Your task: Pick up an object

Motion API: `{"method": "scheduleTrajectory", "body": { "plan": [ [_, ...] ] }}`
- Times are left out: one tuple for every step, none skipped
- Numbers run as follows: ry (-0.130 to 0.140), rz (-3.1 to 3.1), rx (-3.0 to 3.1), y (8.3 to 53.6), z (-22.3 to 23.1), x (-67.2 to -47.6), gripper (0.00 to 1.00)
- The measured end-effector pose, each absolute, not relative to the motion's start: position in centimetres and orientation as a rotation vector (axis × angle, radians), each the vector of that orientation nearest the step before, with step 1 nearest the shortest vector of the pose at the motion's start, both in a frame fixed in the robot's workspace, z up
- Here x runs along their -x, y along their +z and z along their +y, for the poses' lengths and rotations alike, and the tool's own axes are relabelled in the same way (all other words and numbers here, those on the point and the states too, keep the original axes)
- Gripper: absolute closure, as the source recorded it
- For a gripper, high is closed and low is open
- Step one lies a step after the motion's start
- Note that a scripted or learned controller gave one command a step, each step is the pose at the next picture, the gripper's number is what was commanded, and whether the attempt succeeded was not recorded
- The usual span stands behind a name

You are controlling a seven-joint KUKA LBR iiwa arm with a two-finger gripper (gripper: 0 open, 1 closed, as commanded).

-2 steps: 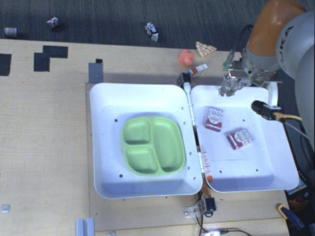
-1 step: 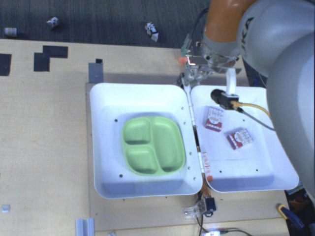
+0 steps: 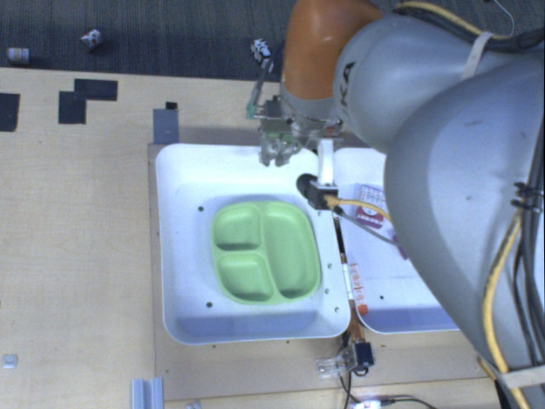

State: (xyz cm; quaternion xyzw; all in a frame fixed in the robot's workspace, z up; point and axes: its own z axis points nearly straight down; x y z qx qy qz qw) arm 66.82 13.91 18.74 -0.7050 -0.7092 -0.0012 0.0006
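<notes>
One green sectioned tray point(image 3: 266, 251) lies flat in the middle of the left bin point(image 3: 183, 186), nothing gripping it, so no pick is made yet. Above the bin's far rim hangs the gripper point(image 3: 276, 152), well apart from the tray; whether it is apart or together I cannot tell. Reaching, descending, grasping and lifting all appear left to do.

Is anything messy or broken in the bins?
Nothing looks broken or spilled. The green tray lies flat in the left bin, turned a bit crooked against the bin's sides. The end effector hangs over that bin's far edge, not touching the tray. A packet lies in the right bin, partly hidden by the arm.
</notes>
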Motion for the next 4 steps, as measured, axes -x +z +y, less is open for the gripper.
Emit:
{"method": "scheduleTrajectory", "body": {
  "plan": [
    [-0.008,-2.229,2.215,20.8,18.2,-66.9,1.0],
    [-0.005,-2.229,2.215,21.2,19.4,-63.7,1.0],
    [-0.003,-2.229,2.214,20.9,21.3,-59.5,1.0],
    [-0.003,-2.228,2.214,22.9,23.5,-54.6,1.0]
  ]
}}
